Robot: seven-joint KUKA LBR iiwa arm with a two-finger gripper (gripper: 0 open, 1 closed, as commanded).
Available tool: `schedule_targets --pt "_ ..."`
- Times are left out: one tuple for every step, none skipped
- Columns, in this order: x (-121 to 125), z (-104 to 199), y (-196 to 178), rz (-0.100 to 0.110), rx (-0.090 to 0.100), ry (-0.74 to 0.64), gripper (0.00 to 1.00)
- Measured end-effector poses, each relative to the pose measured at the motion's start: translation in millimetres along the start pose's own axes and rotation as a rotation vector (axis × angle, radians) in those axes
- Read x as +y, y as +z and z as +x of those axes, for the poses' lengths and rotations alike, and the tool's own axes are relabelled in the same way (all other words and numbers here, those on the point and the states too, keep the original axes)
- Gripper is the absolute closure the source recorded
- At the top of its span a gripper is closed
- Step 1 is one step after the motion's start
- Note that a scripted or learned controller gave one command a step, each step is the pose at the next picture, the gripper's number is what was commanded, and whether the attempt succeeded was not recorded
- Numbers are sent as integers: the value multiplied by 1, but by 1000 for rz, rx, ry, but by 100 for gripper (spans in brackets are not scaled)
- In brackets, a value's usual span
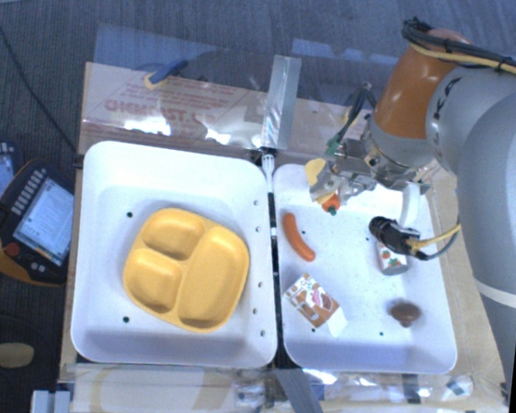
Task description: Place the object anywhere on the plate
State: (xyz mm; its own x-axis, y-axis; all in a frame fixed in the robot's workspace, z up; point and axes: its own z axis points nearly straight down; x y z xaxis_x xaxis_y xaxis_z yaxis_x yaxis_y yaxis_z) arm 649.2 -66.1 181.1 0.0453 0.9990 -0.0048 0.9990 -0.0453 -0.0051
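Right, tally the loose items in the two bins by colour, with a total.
Yellow: 1, the divided plate, left bin.
Orange-red: 1, the sausage, right bin.
Red and white: 1, the packet.
Brown: 1, the round lump.
Total: 4, leaving out whatever sits under the gripper.

The desk [140, 104] carries two shallow white bins side by side. The left bin [107, 230] and right bin [428, 341] touch along one edge.

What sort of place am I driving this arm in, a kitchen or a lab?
Most likely a robotics lab, not a kitchen. Two white bins sit on a taped-up bench, a teach pendant lies on grey carpet beside it, and the items look like toy food near a yellow plate.
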Motion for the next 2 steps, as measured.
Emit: schedule_targets --pt "0 0 0 0 0 0 0" --pt "12 -104 -117 -1 0 343 0"
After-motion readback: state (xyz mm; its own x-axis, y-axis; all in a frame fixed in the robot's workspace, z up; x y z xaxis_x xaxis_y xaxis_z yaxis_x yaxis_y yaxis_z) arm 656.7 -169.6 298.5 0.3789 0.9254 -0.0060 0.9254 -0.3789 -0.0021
